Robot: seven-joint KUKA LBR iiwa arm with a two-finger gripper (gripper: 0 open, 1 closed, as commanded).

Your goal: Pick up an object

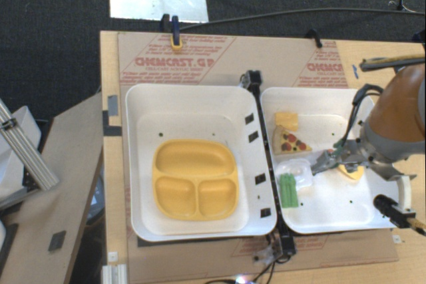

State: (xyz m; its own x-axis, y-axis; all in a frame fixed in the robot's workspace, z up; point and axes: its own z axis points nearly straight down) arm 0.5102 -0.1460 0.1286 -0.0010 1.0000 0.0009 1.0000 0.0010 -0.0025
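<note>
The right bin (333, 216) holds several small items. A yellow cheese-like block (287, 120) lies at its far left, with a pizza slice toy (291, 142) just in front of it. A green ribbed piece (288, 190) rests near the left wall, beside a clear plastic item (297, 174). A yellow object (351, 173) lies mid-bin, partly hidden by the arm. My gripper (322, 163) reaches in from the right, low over the bin floor, between the clear item and the yellow object. Nothing visibly sits in it.
The left bin (140, 143) contains a yellow divided plate (196, 178). Black clips line the wall between the two bins (258, 156). The arm's orange band (403, 106) overhangs the right bin's right side. A cable crosses the bench behind the bins.
</note>
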